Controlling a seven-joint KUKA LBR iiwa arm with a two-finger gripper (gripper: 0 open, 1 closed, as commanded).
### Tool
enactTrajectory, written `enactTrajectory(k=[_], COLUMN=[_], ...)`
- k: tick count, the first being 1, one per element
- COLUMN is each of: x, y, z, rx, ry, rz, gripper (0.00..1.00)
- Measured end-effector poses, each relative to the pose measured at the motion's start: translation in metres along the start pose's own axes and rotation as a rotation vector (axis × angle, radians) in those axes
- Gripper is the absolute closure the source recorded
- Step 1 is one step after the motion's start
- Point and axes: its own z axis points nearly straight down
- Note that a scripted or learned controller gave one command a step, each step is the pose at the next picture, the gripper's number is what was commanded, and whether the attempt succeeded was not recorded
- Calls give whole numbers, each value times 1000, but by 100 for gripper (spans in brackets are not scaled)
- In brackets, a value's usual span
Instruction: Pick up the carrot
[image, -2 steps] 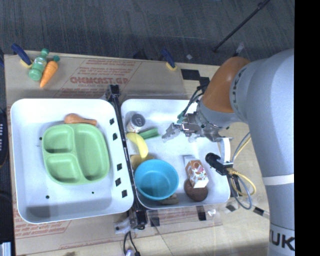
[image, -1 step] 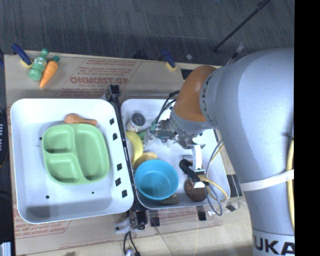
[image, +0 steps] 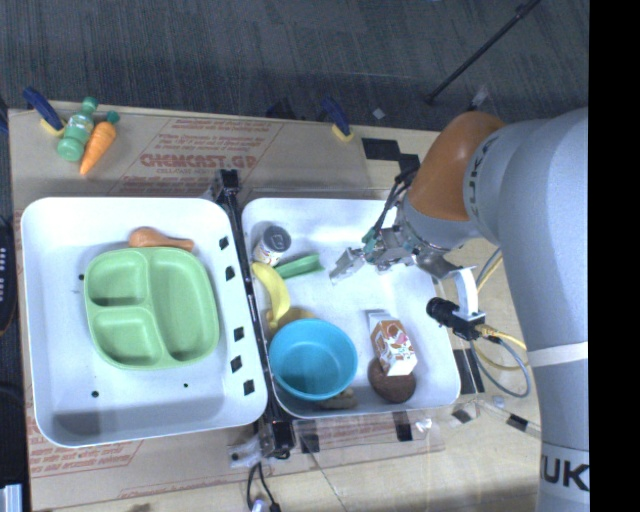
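An orange carrot (image: 97, 146) with a green top lies on the cardboard outside the bins, at the far left corner, next to a green bottle (image: 74, 136). Another orange, tapered object (image: 160, 239) lies in the left bin (image: 45, 300), just behind the green divided plate (image: 152, 305); I cannot tell what it is. My gripper (image: 350, 262) hangs low in the right bin (image: 330, 215), just right of a green stick-shaped item (image: 297, 266). Nothing shows in its grasp. It is far from both orange things.
The right bin holds a small silver can (image: 272, 240), a banana (image: 272, 290), a blue bowl (image: 313, 358), a small printed carton (image: 393, 343) and a brown round object (image: 390, 382). The arm's grey body and orange band cover the right side.
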Motion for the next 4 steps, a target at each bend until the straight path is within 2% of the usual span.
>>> enactTrajectory(k=[1,2,3,4], x=[90,23,51,27], y=[1,33,-5,56], z=[26,-5,-28,-87], rx=[0,-4,0,-7], ry=[-2,1,6,2], rz=[-34,-11,-139,-173], gripper=[0,0,0,0])
